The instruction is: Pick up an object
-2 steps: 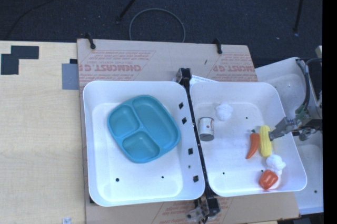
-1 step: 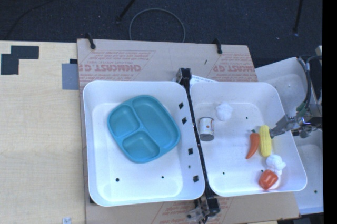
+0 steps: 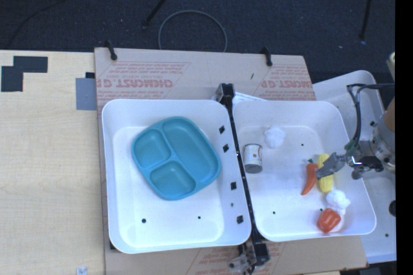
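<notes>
At the right of the frame, inside the right-hand bin [image 3: 293, 113], we find the gripper [image 3: 330, 164] low over a cluster of small toys; whether it is spread or closed we cannot tell, since the tip blurs into the things beneath it. Just beside the tip lies a yellow toy [image 3: 325, 181], with an orange carrot [image 3: 310, 179] touching its left side; a white ball [image 3: 336, 199] and a red pepper [image 3: 328, 221] sit near, toward the lower right. Higher and further left in the same bin lie a white puff [image 3: 275, 136] and a small metal can [image 3: 251, 158] near the divider. The left bin [image 3: 122, 215] bears a blue plate [image 3: 175, 157]. We judge the yellow toy the likeliest target; it looks light, smooth and probably slippery, so a grip across its narrow middle would suit; the carrot pressed against it may get nudged or caught alongside.
</notes>
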`<state>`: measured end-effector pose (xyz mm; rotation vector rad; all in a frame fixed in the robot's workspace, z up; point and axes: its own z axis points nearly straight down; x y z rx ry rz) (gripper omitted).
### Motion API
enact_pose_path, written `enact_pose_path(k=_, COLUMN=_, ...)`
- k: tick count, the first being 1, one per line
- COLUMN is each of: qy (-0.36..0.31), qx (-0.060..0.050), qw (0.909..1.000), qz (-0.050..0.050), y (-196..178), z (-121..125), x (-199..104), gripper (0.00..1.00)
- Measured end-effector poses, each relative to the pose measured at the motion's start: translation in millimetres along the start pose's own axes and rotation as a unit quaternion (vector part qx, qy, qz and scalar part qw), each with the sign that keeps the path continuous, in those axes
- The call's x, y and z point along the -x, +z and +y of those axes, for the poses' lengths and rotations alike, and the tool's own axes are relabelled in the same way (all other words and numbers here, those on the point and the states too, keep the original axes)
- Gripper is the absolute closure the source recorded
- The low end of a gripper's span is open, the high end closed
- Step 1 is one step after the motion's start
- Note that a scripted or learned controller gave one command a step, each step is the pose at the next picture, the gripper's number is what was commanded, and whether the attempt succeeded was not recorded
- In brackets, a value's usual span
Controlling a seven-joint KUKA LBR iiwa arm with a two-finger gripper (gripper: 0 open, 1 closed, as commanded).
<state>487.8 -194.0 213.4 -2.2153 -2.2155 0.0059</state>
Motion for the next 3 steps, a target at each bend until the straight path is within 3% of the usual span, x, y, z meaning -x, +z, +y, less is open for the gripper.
enact_pose_path(k=2, qy=0.000, qx=0.001, qw=1.0000, qz=0.000, y=98.0, z=-10.1, x=-0.6, gripper=0.00)
enact_pose_path(k=3, qy=0.003, qx=0.002, qw=1.0000, qz=0.000, y=85.9, z=-9.9, x=1.2, gripper=1.00)
